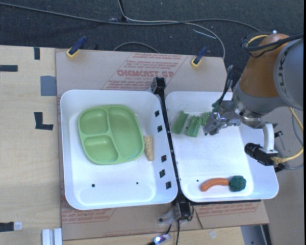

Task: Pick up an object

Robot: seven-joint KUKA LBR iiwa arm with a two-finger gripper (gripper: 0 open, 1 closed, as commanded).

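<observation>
In the right bin (219, 157) lie green block-like pieces (187, 123) near the back left, an orange carrot-shaped piece (214, 184) and a dark green broccoli-like piece (237, 183) near the front. My gripper (214, 123) hangs low at the right end of the green pieces, apparently touching the nearest one. I cannot see how its tips stand. The left bin (112, 188) holds a green divided plate (110, 133) and a small tan piece (149, 147) beside it.
A black divider (166, 142) runs between the two bins. Clamps (76, 46) hold the cardboard base at the back. A black cable end (257, 153) hangs from the arm over the right bin's right side.
</observation>
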